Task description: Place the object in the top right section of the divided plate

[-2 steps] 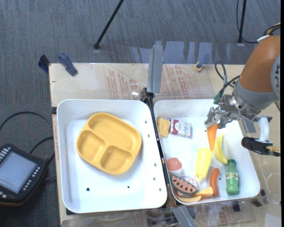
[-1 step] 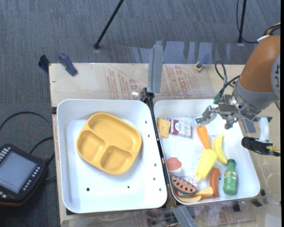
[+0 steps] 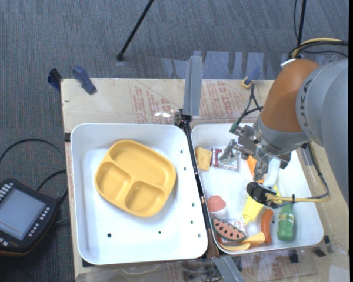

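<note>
The yellow divided plate (image 3: 135, 177) lies in the left bin (image 3: 88, 239), with one long section and two smaller ones, all bare. My gripper (image 3: 232, 149) hangs low over the upper left part of the right bin (image 3: 309, 184), directly above a red and white packet (image 3: 228, 163) and just right of a yellow cheese wedge (image 3: 203, 157). Whether it touches the packet cannot be made out. The grey arm with its orange band covers the bin's upper right.
Toy foods crowd the right bin: a yellow bottle (image 3: 253, 208), a green bottle (image 3: 286, 224), an orange sausage (image 3: 267, 225), a watermelon slice (image 3: 228, 230), a pink and white piece (image 3: 216, 204). A metal post (image 3: 193, 90) stands behind the bins' shared wall.
</note>
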Controlling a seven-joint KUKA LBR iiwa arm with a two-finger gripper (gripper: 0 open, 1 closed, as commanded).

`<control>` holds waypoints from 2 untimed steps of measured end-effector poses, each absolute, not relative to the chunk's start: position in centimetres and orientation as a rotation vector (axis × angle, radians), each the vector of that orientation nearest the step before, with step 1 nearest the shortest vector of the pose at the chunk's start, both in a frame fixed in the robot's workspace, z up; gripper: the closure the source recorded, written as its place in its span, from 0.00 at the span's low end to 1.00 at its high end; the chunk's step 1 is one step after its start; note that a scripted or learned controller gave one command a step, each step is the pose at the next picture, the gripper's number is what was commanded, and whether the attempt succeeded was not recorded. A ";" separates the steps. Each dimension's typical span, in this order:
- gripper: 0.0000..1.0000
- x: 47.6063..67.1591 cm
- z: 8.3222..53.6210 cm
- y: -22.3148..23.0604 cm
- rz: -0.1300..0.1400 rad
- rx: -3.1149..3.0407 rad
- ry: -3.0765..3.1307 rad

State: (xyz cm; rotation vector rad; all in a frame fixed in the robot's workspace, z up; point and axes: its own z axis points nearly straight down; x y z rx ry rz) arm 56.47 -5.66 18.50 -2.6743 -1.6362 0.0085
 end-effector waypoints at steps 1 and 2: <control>0.00 47.5 19.7 1.6 0.009 -2.640 -1.691; 0.00 47.3 18.4 12.3 0.013 -2.738 -1.529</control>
